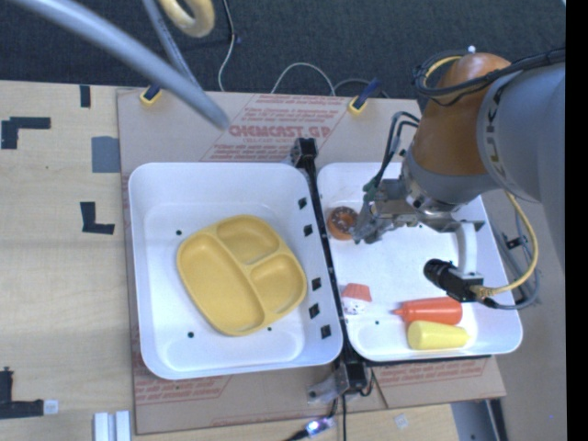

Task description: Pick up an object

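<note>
In the right bin (386, 347) a small brown donut-like object (342, 221) lies near the upper left corner. My gripper (368, 227) hangs just to its right, close to it or touching it. An orange carrot (430, 310) and a yellow piece (437, 336) lie near the bin's front edge. A small red and white piece (356, 294) rests by the left wall. The grey and orange arm covers the bin's upper right part.
The left bin (156, 338) holds a yellow divided plate (241, 272). A black divider (316, 246) runs between the bins. A grey pole (119, 39) crosses the top left. A black cable plug (450, 278) hangs off the arm above the carrot.
</note>
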`<act>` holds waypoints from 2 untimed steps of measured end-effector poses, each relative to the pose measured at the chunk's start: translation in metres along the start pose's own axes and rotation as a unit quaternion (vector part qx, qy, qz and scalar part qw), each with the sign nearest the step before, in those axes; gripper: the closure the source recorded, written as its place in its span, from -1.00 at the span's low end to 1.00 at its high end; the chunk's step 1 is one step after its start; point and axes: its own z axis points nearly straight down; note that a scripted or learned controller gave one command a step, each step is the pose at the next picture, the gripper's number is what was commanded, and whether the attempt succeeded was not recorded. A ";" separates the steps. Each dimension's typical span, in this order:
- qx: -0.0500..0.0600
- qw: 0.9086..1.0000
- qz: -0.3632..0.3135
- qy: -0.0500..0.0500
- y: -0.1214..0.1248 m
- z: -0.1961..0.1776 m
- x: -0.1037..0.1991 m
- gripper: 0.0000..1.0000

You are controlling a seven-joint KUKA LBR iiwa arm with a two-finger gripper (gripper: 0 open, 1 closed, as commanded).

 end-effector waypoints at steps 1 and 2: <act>0.001 1.000 0.000 0.000 0.029 0.000 0.058 1.00; 0.001 1.000 0.001 -0.001 0.051 0.010 0.109 1.00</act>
